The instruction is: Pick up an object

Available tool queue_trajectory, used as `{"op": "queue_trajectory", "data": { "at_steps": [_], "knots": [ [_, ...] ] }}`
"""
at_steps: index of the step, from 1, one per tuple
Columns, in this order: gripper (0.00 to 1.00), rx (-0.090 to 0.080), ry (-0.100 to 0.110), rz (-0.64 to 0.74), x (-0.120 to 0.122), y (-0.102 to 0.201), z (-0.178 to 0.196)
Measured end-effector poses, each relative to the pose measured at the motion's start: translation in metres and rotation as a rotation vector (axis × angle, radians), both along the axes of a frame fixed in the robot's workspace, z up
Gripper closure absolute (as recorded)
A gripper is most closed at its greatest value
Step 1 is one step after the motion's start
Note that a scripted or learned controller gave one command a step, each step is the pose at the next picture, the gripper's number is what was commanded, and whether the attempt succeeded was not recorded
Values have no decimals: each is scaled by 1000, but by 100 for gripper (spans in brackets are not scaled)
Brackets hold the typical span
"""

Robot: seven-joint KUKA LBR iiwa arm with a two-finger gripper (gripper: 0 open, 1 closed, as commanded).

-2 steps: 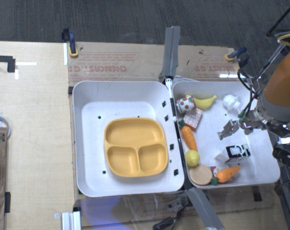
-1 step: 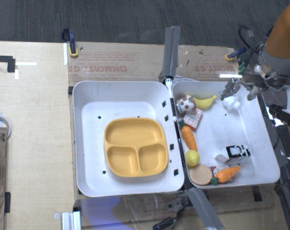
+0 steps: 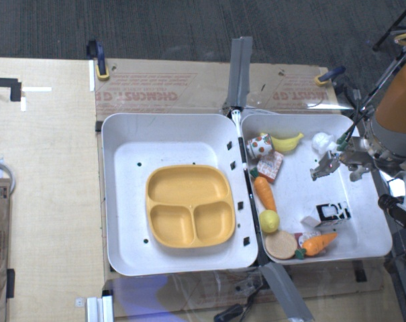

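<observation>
Over the right-hand bin (image 3: 364, 247), toward its far right side, the gripper (image 3: 337, 165) is seen, carried by the arm that reaches in from the right. Whether it is released or clenched cannot be told, and nothing is seen held by it.

No single object is named by the task, so the nearest piece is judged the likely target: a small white object (image 3: 321, 141) lying just beyond the gripper, toward the bin's far wall. A black-and-white block (image 3: 333, 212) lies on the near side of the gripper, a little farther off. The banana (image 3: 287, 142) rests to the left of the white object, its long axis running roughly across the bin. A carrot (image 3: 264, 193) is set along the bin's left wall, well apart from the gripper, with its long axis running near to far.

A short move away from the bin's front edge is judged to be what the coming step calls for.
</observation>
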State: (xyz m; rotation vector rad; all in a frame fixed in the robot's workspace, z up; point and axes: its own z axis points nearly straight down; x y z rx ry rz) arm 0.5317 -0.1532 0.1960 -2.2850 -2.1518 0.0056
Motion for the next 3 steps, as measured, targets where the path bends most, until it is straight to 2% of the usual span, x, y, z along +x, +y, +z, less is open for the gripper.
{"op": "queue_trajectory", "data": {
  "at_steps": [1,2,3],
  "knots": [
    [0,-1,-4,153,72,29,13],
    [0,0,-2,175,5,-19,-20],
    [0,0,-4,341,56,40,-14]
  ]
}}
